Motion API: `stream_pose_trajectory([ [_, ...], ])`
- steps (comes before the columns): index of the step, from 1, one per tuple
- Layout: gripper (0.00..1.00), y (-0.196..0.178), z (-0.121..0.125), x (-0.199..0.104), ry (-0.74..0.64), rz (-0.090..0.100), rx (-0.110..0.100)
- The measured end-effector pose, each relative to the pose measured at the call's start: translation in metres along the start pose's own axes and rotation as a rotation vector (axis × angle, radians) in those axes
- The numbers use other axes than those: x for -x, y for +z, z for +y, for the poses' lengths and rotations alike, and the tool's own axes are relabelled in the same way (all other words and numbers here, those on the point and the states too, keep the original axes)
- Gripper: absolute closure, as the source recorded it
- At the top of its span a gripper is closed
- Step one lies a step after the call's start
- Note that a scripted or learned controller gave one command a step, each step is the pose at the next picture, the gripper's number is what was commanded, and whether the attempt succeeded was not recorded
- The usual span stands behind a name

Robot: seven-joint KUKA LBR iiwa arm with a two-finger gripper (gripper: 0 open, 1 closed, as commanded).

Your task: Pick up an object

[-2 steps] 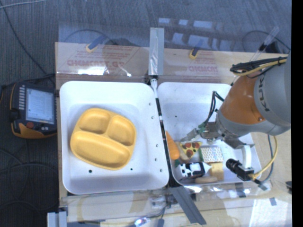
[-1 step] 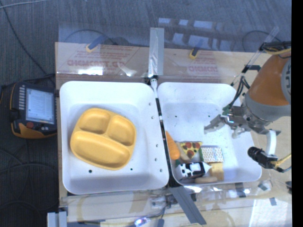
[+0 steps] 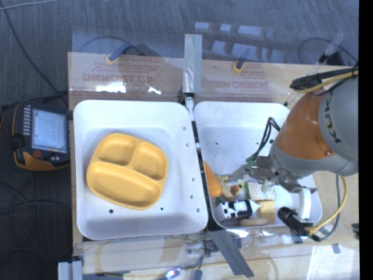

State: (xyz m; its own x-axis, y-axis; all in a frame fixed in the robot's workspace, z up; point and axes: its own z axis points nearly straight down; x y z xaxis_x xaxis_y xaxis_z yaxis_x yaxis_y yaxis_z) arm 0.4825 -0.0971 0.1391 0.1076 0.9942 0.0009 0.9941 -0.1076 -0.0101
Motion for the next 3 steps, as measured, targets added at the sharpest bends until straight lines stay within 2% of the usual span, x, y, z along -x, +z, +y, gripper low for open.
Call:
stream_pose_trajectory([
  [1, 0.0, 0.046, 0.02, 0.003, -0.163, -0.011, 0.026],
  [2, 1.0, 0.034, 0.025, 0.003, -0.163, -0.014, 0.04],
  [3, 1.0, -0.085, 0.085, -0.043, 0.033, -0.005, 0.004],
])
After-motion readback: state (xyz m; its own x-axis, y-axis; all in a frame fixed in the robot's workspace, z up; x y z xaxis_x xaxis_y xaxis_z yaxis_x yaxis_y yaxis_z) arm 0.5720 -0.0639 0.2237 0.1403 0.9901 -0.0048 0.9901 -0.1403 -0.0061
